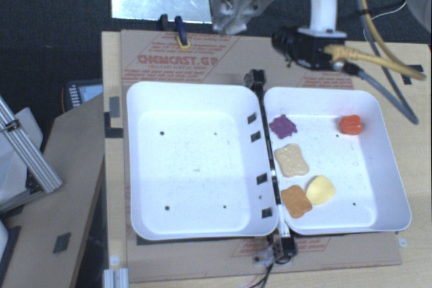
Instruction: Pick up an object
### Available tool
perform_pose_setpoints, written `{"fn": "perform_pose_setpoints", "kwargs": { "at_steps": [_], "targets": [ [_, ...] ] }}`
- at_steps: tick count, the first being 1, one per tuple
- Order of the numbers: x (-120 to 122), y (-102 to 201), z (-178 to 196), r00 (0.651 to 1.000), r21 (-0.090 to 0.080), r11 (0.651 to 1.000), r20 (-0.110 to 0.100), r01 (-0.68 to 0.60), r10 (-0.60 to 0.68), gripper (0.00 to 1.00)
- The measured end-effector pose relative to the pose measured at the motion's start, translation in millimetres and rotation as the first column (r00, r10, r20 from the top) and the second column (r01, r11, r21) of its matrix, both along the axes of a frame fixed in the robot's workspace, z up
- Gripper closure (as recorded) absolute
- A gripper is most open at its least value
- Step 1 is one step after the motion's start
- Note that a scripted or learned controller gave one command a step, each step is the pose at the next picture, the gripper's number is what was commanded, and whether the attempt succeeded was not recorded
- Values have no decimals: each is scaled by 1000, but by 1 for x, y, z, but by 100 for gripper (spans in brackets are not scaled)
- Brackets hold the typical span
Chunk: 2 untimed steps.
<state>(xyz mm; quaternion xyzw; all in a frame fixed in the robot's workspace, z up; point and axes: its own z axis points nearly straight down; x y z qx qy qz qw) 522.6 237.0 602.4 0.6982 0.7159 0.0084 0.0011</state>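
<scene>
One fixed overhead camera — slanted down on both bins point(202, 94).

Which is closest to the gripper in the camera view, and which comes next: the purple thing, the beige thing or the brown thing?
From the gripper at the top:
1. Purple thing, top left of the right bin.
2. Beige thing, just below it.
3. Brown thing, lowest, by the divider.
</scene>
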Motion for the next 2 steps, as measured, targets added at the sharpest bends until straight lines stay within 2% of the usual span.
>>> {"fn": "perform_pose_setpoints", "kwargs": {
  "at_steps": [1, 2],
  "targets": [
    [0, 0, 11, 1000, 2, 1000, 2, -3, 3, 100],
    [0, 0, 11, 1000, 1, 1000, 1, -4, 4, 0]
  ]
}}
